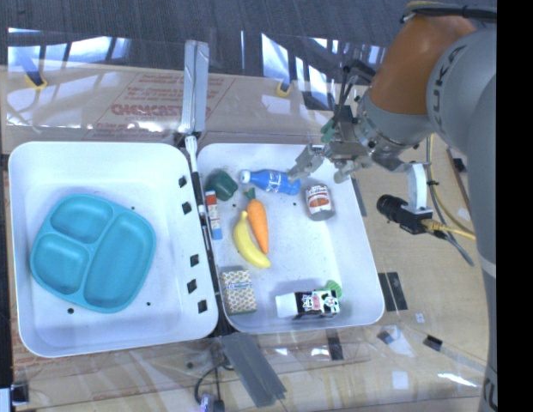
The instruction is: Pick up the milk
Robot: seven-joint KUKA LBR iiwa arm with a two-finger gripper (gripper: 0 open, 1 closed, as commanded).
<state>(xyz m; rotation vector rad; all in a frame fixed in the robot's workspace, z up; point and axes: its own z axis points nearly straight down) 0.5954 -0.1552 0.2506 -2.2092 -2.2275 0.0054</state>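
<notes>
showing 2 white bins side by side, with the right bin [356,256] as landmark. milk carton [309,303] lies on its side near that bin's front edge, right of a small patterned box [238,290]. banana [249,243] and carrot [258,224] sit touching at the bin's middle; a blue bottle [271,181] and a small can [318,201] lie toward its back. gripper [324,166] hovers over the back right part, fingers spread apart, holding nothing, well apart from the milk carton. left bin [26,256] holds a blue divided plate [93,251].
</notes>
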